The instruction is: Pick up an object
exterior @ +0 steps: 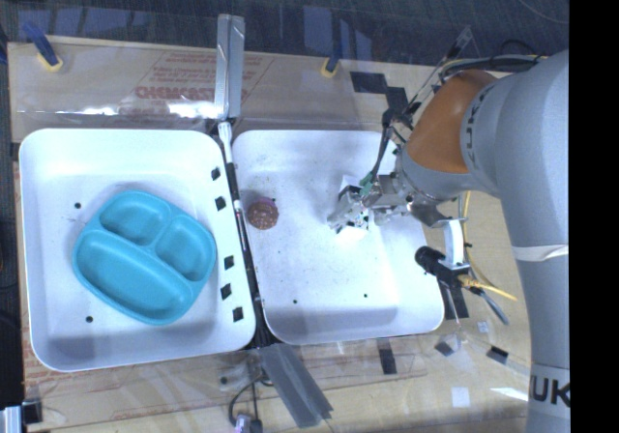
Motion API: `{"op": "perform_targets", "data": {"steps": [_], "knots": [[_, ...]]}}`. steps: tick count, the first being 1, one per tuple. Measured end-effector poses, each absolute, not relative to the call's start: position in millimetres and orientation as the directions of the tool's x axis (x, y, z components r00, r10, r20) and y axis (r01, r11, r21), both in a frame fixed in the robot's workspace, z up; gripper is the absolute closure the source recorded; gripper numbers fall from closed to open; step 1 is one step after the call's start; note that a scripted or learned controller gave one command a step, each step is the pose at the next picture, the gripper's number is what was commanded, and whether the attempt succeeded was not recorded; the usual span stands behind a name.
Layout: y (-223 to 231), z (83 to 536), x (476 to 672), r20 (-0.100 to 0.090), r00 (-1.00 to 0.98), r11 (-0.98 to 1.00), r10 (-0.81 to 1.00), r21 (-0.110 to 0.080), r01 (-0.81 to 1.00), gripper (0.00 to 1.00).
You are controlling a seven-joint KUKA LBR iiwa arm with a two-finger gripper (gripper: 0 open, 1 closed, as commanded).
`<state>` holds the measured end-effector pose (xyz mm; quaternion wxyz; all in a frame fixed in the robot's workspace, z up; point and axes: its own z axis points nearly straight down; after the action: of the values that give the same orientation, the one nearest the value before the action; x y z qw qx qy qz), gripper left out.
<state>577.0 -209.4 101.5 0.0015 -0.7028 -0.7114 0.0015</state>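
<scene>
A small round brown object (262, 215), like a doughnut or cookie, lies in the right bin (319, 315) near its left wall. My gripper (346, 212) hangs low over the middle of the same bin, about a hand's width to the right of the brown object. Nothing shows between its fingers. The grey arm with its orange band (445, 127) reaches in from the right.
A blue three-compartment plate (145, 254) lies in the left bin (58, 334). A raised divider with black clips (232, 238) separates the two bins. Clear plastic sheeting and metal brackets edge the bench behind and in front of the bins.
</scene>
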Motion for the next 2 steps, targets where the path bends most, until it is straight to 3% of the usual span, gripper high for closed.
{"op": "perform_targets", "data": {"steps": [1, 2], "knots": [[-209, 111, 577.3, 0.0, -0.017, 0.017, 1.0, -0.006, 1.0, 1.0], [-202, 196, 653.8, 0.001, -0.006, 0.006, 1.0, -0.01, 1.0, 1.0]]}}
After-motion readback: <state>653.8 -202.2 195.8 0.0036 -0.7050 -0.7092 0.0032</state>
